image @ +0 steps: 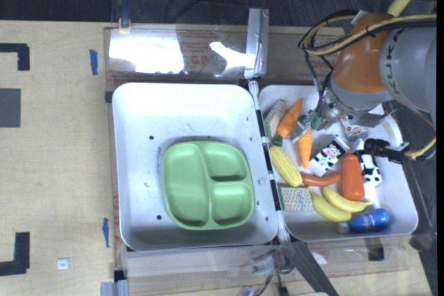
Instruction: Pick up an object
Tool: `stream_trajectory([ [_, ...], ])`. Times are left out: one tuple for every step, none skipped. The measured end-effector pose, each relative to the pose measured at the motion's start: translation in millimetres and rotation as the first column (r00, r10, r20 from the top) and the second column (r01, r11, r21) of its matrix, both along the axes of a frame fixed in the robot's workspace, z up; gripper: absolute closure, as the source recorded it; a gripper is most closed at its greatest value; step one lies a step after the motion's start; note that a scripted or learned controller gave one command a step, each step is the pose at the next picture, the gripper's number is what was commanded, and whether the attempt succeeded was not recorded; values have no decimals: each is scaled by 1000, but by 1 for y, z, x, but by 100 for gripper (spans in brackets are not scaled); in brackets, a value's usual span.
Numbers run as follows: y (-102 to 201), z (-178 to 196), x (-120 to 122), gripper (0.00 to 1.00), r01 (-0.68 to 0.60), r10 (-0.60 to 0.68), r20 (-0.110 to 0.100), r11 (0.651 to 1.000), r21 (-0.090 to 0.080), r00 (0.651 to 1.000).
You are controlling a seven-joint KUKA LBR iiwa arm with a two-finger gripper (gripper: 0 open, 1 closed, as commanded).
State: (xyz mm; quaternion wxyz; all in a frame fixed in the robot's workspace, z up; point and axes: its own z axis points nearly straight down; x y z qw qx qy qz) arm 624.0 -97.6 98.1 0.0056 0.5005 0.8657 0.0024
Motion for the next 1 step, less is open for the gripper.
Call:
stream_trajectory([
  [10, 122, 6, 100, 94, -94, -9, 996, 1, 996],
])
